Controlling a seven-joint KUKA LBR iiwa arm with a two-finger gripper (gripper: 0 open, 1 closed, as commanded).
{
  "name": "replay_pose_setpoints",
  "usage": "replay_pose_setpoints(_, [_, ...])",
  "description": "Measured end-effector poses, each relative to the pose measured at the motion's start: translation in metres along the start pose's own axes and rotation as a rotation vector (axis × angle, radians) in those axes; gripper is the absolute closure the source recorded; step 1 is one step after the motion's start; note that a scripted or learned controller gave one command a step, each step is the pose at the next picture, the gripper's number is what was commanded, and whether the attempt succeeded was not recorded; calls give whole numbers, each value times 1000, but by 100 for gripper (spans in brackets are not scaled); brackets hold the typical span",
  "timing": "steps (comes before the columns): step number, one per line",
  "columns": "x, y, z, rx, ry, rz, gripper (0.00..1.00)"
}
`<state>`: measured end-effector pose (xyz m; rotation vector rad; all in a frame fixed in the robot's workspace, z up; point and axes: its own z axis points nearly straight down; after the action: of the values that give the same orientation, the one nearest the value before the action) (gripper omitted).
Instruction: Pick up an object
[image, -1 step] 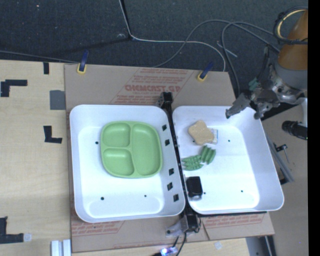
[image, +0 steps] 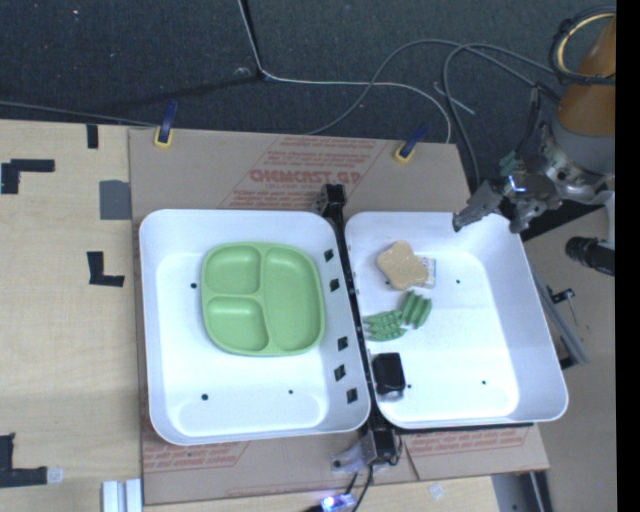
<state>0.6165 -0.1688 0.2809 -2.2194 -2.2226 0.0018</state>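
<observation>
Left bin (image: 165, 330) is holding a green divided plate (image: 263, 298), untouched. Right bin (image: 520, 340) is carrying the candidates: tan bread piece (image: 401, 265) near its upper left, green bean pod (image: 398, 317) just below it, small black block (image: 387, 373) lower by the divider. Pincer (image: 490, 208) is hovering over the right bin's upper right rim, gripping nothing; can't tell if spread or closed. Bread is lying left of and below it, well apart. Best move, I'd say: traveling left, centering over the bread, then descending straight to avoid clipping the pod.
</observation>
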Motion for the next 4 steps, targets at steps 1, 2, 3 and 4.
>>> replay_pose_setpoints(1, [-3, 0, 44, 3, 0, 1, 0])
replay_pose_setpoints(2, [8, -3, 97, 4, 0, 0, 0])
replay_pose_setpoints(3, [6, -3, 162, 5, 0, 0, 0])
replay_pose_setpoints(4, [6, -1, 148, 1, -1, -1, 100])
